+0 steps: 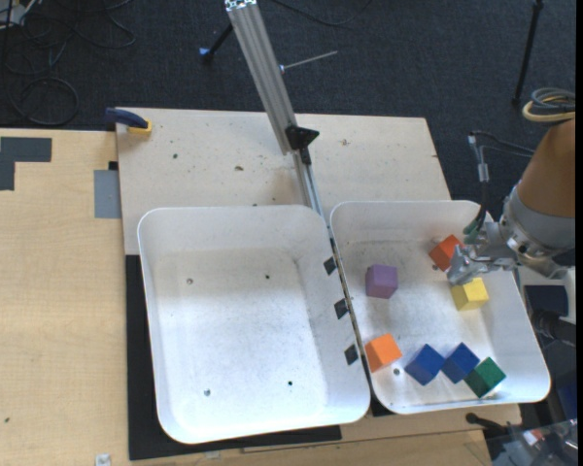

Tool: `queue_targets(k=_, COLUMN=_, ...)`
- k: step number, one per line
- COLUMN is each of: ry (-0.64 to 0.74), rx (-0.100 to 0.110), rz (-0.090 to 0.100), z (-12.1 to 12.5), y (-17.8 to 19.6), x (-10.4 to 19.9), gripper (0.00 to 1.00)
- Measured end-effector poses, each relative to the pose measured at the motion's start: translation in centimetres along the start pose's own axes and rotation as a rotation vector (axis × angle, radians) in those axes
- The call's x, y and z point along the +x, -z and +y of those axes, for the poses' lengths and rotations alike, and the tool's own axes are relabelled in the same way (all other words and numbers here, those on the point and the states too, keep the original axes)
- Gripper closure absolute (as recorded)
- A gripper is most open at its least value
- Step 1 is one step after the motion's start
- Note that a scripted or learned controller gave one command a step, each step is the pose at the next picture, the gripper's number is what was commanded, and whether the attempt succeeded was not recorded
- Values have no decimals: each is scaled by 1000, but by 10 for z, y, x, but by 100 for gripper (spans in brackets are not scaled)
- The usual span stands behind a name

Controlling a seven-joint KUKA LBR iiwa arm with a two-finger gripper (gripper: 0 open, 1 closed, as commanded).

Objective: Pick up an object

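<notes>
My gripper (463,266) hangs low over the right bin (418,216), near its right wall. It sits between a red-orange block (443,251) on its upper left and a yellow block (470,294) just below it, close to both. The arm (549,197) reaches in from the right, grey with an orange band. Elsewhere in the same bin lie a purple cube (381,281), an orange cube (382,350), two blue cubes (425,365) (460,361) and a green cube (486,376).
The left bin (175,223) stands beside the right one, with black clips (338,308) along the shared wall. A slanted aluminium bar (267,76) rises behind the bins. A small blue and yellow item (129,120) lies at the board's far left corner.
</notes>
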State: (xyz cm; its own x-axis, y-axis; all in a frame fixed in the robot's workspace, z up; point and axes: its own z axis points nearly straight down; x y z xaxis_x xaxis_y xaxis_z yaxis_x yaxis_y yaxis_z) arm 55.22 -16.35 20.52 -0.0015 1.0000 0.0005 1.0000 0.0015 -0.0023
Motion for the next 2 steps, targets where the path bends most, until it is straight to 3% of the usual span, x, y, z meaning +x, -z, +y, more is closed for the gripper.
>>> queue_targets(k=1, ry=0, rx=-5, rz=-1, z=9, y=46, x=1, gripper=100)
queue_targets(k=2, ry=4, rx=1, rz=3, z=10, y=44, x=64, gripper=100)
